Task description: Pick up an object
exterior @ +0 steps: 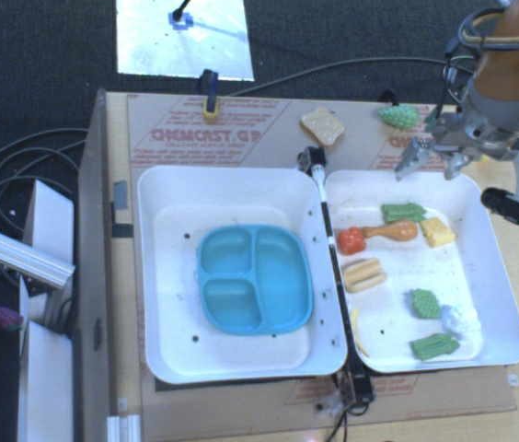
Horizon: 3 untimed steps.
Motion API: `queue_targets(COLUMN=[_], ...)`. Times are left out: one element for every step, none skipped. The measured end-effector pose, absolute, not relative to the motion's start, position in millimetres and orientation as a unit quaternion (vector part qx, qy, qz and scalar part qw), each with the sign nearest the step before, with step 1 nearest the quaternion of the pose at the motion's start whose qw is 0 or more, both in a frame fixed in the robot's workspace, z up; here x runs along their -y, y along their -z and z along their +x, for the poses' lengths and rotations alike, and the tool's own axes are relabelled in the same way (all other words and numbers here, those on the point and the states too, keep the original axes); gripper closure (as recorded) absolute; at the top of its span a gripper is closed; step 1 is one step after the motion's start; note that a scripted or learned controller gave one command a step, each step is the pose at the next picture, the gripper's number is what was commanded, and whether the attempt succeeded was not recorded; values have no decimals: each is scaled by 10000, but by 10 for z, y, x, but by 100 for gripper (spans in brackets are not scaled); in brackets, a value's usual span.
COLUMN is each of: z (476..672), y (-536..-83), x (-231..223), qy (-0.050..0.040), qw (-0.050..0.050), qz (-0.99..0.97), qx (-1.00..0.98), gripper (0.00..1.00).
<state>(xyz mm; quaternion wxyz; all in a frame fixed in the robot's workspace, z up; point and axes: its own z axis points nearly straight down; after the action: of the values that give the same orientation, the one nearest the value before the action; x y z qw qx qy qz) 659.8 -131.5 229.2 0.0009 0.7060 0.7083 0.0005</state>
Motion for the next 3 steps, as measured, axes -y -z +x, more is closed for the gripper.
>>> queue_targets(z=[5802, 6233, 6648], y=[-874, -847, -819], x=[1175, 1232, 1461], qy=[2, -6, 54], qw=[-2, 9, -67], qz=[7066, 7061, 7058], qx=[-7076, -7081, -7084], gripper=[0, 0, 0])
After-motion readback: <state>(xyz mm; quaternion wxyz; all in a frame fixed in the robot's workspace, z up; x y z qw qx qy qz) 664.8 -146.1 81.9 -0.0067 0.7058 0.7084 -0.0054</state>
